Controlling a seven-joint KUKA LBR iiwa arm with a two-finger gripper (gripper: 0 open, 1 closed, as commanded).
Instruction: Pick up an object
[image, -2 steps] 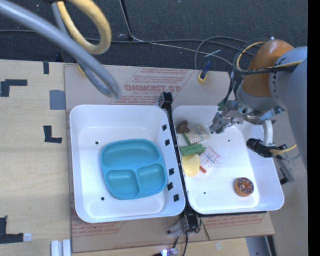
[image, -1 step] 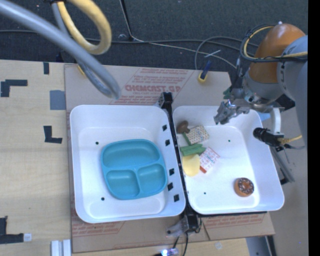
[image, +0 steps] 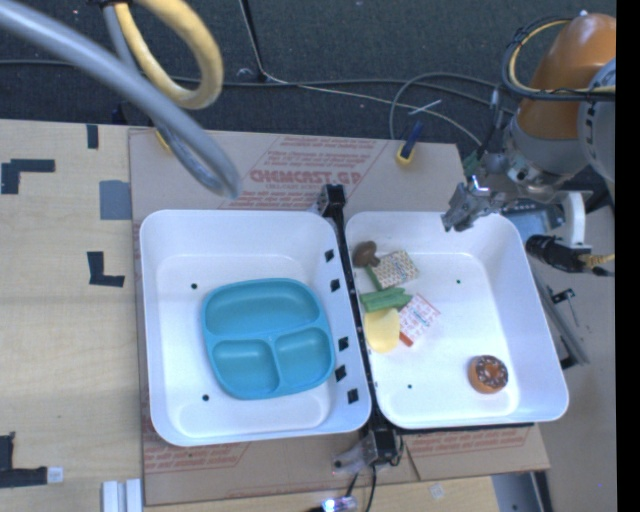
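- The green piece (image: 384, 299) is seen lying lengthwise left-to-right in the right bin (image: 520, 300).
- It is found well apart from the gripper (image: 462, 215), down-left.
- The grip state cannot be told.

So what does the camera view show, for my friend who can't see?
A robot arm hangs above the right bin's far corner. That bin holds a donut and small toys; the left bin holds a blue tray.

Blue tray (image: 268, 337) in white left bin (image: 160, 300); brown doughnut (image: 488, 374), yellow piece (image: 381, 331).
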